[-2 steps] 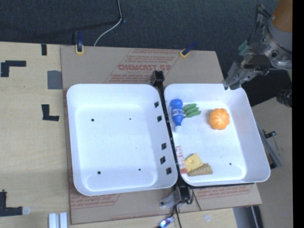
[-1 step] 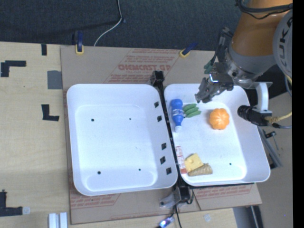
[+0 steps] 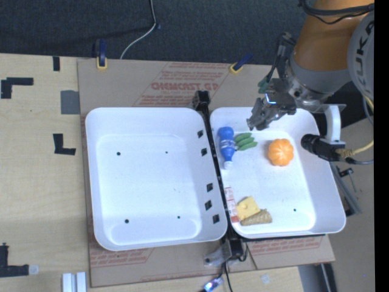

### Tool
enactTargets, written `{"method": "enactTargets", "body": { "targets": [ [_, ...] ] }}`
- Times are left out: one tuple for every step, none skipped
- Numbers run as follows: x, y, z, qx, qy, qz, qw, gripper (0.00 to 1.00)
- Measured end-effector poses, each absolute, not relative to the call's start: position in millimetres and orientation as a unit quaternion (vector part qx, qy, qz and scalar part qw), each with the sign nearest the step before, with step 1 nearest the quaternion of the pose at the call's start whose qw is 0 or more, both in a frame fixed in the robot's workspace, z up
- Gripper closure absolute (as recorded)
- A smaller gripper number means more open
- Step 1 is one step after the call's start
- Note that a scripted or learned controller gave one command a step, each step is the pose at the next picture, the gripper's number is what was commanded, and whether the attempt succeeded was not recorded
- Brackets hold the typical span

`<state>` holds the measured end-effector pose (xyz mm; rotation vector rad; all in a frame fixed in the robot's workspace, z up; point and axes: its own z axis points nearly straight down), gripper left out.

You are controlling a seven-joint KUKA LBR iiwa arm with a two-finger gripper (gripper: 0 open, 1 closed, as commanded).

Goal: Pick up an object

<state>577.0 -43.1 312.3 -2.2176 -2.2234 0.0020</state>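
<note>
Brown cardboard sheet [image 3: 182, 84] under both bins, held by blue clamps [image 3: 100, 48], with a white cable [image 3: 141, 38] behind.

My arm [image 3: 331, 35] comes in from the upper right, its orange band sitting high at the frame's top corner and the grey wrist section just below it. I'm angled down and to the left, wrist tilted, cables running along the wrist's left side. My tool [image 3: 260, 119] hangs at the end of the wrist, dark and pointing down-left. A white bracket and a black cylindrical fitting stick out on the wrist's lower right side. My tool's tip sits low, nothing visibly clamped in it.
</note>
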Motion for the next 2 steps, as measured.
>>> {"method": "enactTargets", "body": {
  "targets": [
    [541.0, -17.5, 298.2, -0.706, -0.708, 0.0017, 0.002, 1.0],
    [571.1, 1.4, 396.6, -0.706, -0.709, -0.004, -0.004, 1.0]
  ]
}}
